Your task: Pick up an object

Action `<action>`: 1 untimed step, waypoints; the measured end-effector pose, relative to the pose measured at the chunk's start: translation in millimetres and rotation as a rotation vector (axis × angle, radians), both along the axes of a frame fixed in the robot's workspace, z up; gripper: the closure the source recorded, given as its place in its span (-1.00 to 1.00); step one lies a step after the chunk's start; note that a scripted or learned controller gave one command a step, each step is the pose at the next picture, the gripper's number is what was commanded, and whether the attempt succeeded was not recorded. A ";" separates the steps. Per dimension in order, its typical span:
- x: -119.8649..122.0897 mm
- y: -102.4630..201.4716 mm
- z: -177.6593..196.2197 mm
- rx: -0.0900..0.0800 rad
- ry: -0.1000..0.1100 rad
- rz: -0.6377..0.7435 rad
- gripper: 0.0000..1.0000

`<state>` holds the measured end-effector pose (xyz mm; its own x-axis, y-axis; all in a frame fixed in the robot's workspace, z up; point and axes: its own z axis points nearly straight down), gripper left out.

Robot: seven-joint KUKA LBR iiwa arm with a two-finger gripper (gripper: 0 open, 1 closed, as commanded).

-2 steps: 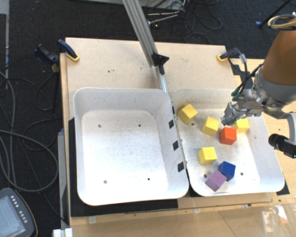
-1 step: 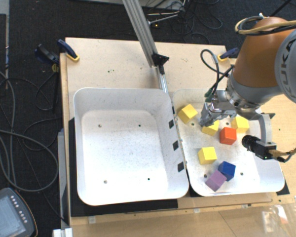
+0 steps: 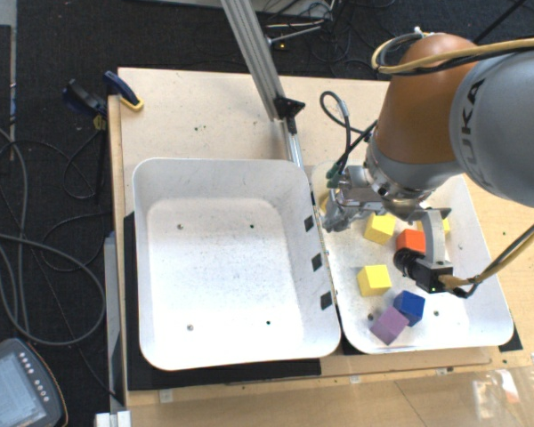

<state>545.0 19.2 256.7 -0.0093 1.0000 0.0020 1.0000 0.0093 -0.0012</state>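
Five blocks sit in the right bin point(image 3: 481, 323): two yellow blocks point(image 3: 380, 229) point(image 3: 374, 279), one orange block point(image 3: 411, 239), one blue block point(image 3: 410, 305), one purple block point(image 3: 390, 325). The hand point(image 3: 338, 210) hangs over that bin's left edge; I cannot tell its state.

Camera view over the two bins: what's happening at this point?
The KUKA arm reaches in from the right and hangs over the right bin, its gripper low near that bin's left wall. Nothing can be seen between its fingers. Loose blocks lie in the bin: two yellow blocks, an orange block, a blue block and a purple block. The left bin sits beside it. No pick is evident yet.
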 end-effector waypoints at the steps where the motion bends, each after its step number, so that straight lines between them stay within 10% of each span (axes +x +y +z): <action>1: 20.1 50.7 -3.6 -0.001 -0.003 -0.001 1.00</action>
